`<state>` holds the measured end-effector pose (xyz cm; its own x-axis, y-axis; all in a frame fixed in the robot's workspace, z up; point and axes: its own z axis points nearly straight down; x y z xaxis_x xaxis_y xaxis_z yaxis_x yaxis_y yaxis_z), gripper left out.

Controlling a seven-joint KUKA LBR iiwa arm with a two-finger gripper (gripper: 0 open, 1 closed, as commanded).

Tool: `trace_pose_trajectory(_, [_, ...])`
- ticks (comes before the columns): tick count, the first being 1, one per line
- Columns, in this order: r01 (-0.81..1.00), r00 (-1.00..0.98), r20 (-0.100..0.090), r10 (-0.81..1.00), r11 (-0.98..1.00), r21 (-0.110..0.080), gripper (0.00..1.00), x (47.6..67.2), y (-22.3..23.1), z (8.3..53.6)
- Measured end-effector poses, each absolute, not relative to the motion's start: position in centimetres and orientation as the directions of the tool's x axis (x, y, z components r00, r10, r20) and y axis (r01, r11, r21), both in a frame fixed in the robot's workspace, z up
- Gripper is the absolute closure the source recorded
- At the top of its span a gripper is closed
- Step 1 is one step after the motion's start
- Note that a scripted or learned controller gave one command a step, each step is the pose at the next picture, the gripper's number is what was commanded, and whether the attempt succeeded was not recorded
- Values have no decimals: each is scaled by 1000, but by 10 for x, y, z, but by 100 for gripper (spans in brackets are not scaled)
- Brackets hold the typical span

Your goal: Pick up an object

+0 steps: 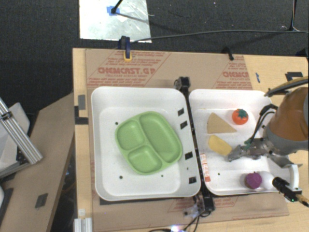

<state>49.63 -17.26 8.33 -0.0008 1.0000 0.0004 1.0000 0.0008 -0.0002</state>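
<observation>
Black carpet lies behind a table covered with printed cardboard, on which two white bins sit side by side. Inside the left bin (104, 129) lies a green divided plate (147, 141), tilted toward the bin's near-right corner. In the right bin (203, 98) lie four small things: a tan wedge (219, 124) and a red tomato (240, 116) toward the far edge, a yellow block (220, 145) near the middle, and a purple ball (253, 180) by the near edge.

From the right edge of the table the arm (289, 124) leans over this bin, wrist bent low and pointing left. Its tool (235, 153) lies just beside the yellow block, on the block's near-right side, and nothing can be seen pinched in it; whether it is spread or pressed together I cannot tell. The block is likely the target: its long axis runs from far-left to near-right, roughly toward the tool, so a short reach leftward would meet it end-on. The purple ball sits nearer the table's front edge, below the wrist.
</observation>
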Motion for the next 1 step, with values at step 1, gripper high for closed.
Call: trace_pose_trajectory(1, [1000, -2, 0, 1000, 2, 4, 100, 498, -173, 96])
